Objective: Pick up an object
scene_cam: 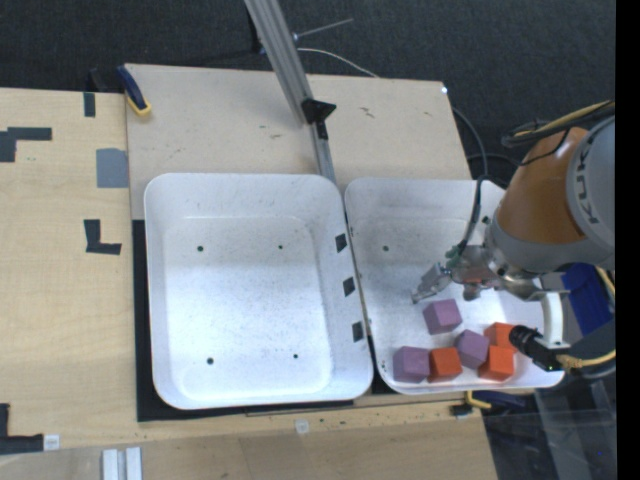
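Observation:
Several small blocks lie in the near right corner of the right bin (400, 218). A purple block (441, 316) sits closest to my gripper (450, 288), with another purple block (471, 348) and a third purple one (410, 363) nearer the front wall. Orange blocks (445, 364) (497, 361) lie among them. The gripper hangs just behind the first purple block, open, with one finger (428, 287) slanting left. Nothing is between the fingers.
The left bin (240, 288) stands beside the right one. A slanted metal pole (285, 48) crosses the back of the bench. The grey and orange arm (545, 208) covers the right bin's right side.

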Tool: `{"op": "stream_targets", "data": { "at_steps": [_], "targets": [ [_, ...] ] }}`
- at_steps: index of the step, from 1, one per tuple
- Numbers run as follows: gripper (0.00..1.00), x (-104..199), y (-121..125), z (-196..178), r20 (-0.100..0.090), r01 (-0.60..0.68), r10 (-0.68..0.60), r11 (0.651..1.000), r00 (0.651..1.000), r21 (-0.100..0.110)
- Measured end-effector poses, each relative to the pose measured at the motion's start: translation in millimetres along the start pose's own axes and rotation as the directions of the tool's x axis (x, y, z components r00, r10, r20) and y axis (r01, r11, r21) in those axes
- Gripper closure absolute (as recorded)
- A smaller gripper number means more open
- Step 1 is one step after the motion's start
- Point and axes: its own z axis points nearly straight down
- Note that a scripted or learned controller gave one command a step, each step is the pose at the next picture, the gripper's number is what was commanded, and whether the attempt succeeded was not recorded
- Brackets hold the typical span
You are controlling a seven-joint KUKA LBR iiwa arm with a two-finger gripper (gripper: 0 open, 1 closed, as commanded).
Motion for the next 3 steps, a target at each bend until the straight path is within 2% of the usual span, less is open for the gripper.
{"op": "stream_targets", "data": {
  "at_steps": [1,2,3],
  "targets": [
    [0.00,1.6,-15.3,46.4,0.001,0.004,-0.004,1.000,1.000,-0.007],
    [1.00,2.3,-14.8,34.9,0.000,0.006,-0.006,1.000,1.000,-0.007],
    [1.00,86.1,42.9,-61.1,0.000,0.014,-0.014,1.000,1.000,-0.019]
  ]
}}
